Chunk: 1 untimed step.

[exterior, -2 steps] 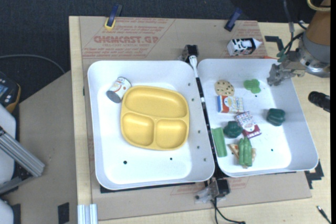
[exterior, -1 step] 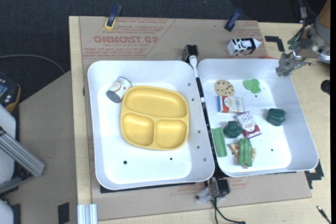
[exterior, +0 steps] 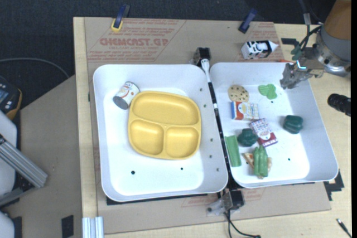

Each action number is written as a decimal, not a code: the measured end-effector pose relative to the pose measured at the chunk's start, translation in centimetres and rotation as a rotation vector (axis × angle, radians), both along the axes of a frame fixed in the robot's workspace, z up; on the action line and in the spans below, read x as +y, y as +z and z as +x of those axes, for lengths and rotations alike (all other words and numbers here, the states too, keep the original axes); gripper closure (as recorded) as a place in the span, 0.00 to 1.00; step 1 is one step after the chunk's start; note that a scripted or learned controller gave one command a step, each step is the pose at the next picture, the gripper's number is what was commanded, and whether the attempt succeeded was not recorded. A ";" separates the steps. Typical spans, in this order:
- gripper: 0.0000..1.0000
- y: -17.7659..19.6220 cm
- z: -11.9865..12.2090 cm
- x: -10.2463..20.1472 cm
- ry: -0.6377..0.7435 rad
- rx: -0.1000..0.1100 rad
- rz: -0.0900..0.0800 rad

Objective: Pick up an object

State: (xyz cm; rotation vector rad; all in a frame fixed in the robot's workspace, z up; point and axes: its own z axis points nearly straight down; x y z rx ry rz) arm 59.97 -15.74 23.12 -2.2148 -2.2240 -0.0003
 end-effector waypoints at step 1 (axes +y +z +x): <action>1.00 -1.0 -3.1 4.9 0.000 0.003 0.001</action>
